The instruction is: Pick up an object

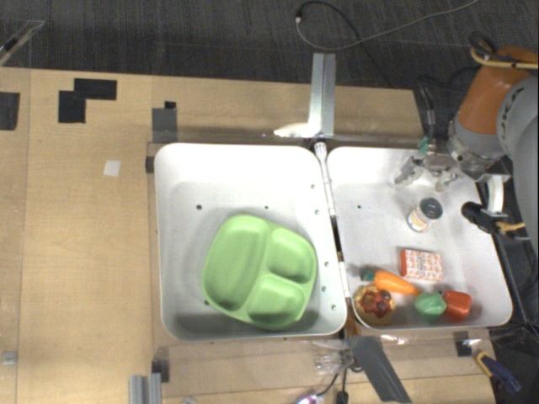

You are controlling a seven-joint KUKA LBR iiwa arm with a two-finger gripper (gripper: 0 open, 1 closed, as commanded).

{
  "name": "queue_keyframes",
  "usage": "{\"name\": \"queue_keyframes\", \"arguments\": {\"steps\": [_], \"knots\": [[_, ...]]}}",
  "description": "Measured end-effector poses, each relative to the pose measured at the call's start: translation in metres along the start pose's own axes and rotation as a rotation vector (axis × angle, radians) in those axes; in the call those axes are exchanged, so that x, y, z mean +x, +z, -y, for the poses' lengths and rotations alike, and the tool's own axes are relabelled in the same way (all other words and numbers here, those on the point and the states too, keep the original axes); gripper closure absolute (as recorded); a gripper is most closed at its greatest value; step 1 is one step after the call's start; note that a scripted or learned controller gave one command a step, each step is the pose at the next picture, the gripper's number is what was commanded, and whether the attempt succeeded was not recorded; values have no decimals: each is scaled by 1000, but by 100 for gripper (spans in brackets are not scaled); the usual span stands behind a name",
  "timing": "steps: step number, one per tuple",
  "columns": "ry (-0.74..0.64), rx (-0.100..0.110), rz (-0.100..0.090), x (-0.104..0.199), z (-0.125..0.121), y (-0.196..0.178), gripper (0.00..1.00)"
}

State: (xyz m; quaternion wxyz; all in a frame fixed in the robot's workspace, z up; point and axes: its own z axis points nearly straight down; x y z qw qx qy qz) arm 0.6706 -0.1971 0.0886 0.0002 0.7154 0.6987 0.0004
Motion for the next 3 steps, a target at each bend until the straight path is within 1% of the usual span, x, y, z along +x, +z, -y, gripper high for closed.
{"name": "queue_keyframes", "arguments": {"steps": [1,2,3], "knots": [[-24,-8,2,0,76,0,0],[-27,-16,3,2,73,-13,100],[22,-5,1,64,93,-117,100]]}}
